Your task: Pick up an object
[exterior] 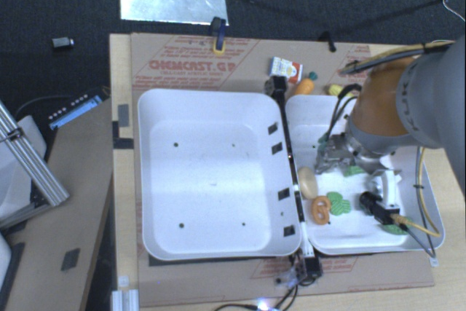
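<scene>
The grey KUKA arm with its orange band (382, 102) reaches in from the right and bends down over the right-hand shallow white bin (320, 113), its metal two-finger gripper (331, 156) lowered close to the bin floor near the bin's middle. Whether the gripper is spread wide, drawn narrow, or closed on anything cannot be told from this view: the wrist and its cabling cover the tips, and nothing can be made out in its grasp. The candidates for picking all lie in that right bin, gathered toward its near-left part: a pale tan rounded piece (308, 182) just beside the divider, an orange ring-shaped pretzel-like toy (321, 210) right below it, and a green leafy plastic piece (337, 202) touching or nearly touching the ring. Another bit of green (354, 172) peeks out beside the gripper, and a further green scrap (394, 229) sits near the bin's near-right corner. The left-hand shallow white bin (211, 171) on the cardboard-covered tabletop (189, 62) presumably serves as the drop-off side. The gripper's low pose next to the cluster suggests a descent toward a grasp, most likely on the green bit beside it, though no pick is evident yet. The crowding could make a clean single-object grasp awkward.
</scene>
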Robot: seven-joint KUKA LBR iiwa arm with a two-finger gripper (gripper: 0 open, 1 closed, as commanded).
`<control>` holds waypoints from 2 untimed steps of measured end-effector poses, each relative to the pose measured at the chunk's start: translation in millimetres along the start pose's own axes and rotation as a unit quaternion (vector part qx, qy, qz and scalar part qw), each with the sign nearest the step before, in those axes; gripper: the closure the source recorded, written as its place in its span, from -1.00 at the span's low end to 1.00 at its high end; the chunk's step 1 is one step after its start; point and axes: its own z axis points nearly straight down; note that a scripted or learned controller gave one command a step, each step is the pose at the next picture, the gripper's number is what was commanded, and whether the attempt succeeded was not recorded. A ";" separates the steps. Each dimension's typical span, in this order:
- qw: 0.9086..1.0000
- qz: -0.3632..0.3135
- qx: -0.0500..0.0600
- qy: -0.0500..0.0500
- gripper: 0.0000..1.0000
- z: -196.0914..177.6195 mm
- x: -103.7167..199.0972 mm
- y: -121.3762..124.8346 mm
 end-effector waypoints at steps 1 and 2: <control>1.000 -0.001 -0.007 -0.001 1.00 -106.0 85.7 94.3; 1.000 0.001 -0.003 -0.001 1.00 -102.3 124.7 98.7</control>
